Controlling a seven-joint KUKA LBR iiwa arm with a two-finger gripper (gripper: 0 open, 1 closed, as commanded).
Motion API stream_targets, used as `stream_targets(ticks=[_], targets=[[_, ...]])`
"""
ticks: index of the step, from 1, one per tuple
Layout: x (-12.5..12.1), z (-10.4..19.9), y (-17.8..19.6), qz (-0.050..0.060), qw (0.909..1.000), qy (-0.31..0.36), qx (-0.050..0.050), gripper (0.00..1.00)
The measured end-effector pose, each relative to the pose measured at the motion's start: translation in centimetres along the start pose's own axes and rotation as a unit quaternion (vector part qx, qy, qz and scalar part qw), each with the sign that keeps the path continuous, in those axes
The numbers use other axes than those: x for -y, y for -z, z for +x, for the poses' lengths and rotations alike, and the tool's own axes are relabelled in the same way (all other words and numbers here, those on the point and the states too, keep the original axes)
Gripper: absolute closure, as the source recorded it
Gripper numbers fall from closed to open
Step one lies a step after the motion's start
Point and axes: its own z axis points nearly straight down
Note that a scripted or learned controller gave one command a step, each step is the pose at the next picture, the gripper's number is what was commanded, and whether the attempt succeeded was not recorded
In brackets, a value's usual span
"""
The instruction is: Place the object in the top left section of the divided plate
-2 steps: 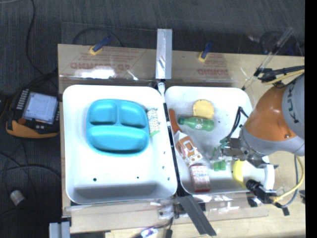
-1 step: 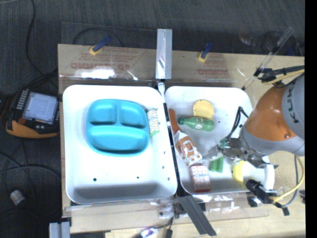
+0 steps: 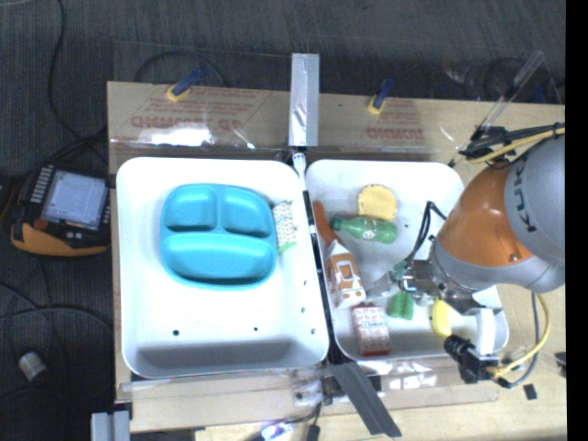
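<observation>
The blue divided plate (image 3: 220,232) lies in the left bin (image 3: 147,338), with two small sections at its far side and one large section at its near side. All three sections are bare. My gripper (image 3: 412,284) hangs low over the right bin (image 3: 441,177), at the end of the grey and orange arm (image 3: 501,228). A small green piece (image 3: 401,305) lies just under and in front of it, and a yellow piece (image 3: 440,317) lies to its right.
The right bin also holds a green bottle (image 3: 366,230), a round yellow item (image 3: 377,200), an orange stick (image 3: 321,223), an orange carton (image 3: 344,279) and a red-and-white box (image 3: 370,328). A small patterned packet (image 3: 284,225) leans by the plate's right edge.
</observation>
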Motion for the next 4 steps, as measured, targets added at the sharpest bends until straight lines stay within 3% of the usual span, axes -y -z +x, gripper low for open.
stream_targets(ticks=[1,2,3,4], targets=[[-6.5,-3.3,-0.1,0.000,0.9875,-0.158,-0.002,0.00],[-7.6,0.7,0.0,-0.002,0.9933,-0.115,0.000,0.00],[-7.7,-6.6,0.1,0.002,0.9837,-0.180,-0.012,0.00],[-3.4,-7.7,8.2,0.005,0.9929,-0.119,-0.002,0.00]])
